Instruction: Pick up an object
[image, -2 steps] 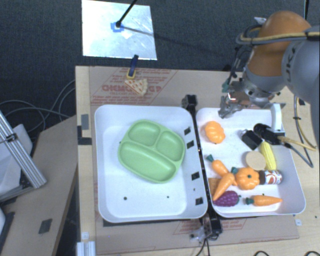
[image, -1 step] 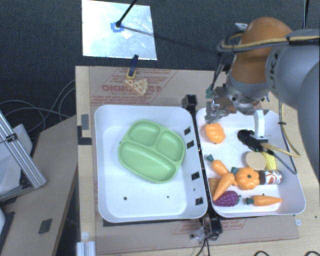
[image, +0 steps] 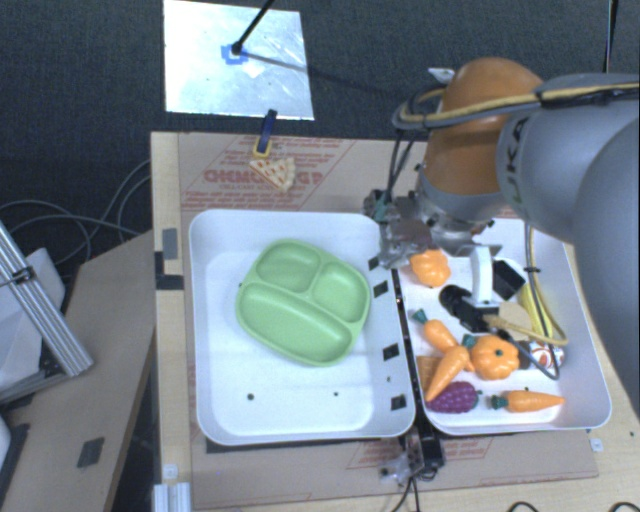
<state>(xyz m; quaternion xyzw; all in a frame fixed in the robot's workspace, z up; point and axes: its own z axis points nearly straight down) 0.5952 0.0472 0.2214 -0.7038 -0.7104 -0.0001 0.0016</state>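
Note:
My gripper (image: 398, 243) hangs low over the far left corner of the right bin (image: 590, 385), close to the wall between the two bins. Just to its right lies a small orange toy fruit (image: 431, 267), touching or nearly touching the gripper; I cannot tell which. Nearer the front of that bin lie two orange carrots (image: 446, 366), an orange pumpkin (image: 496, 357), a purple grape bunch (image: 453, 398) and another carrot (image: 526, 402). The grey arm and its orange band cover the far right part of the bin.
The left bin (image: 215, 400) holds a green divided plate (image: 303, 300) turned slantwise. Behind the bins, on the cardboard, lie a small yellow and blue object (image: 270, 160) and a shiny sheet (image: 238, 60).

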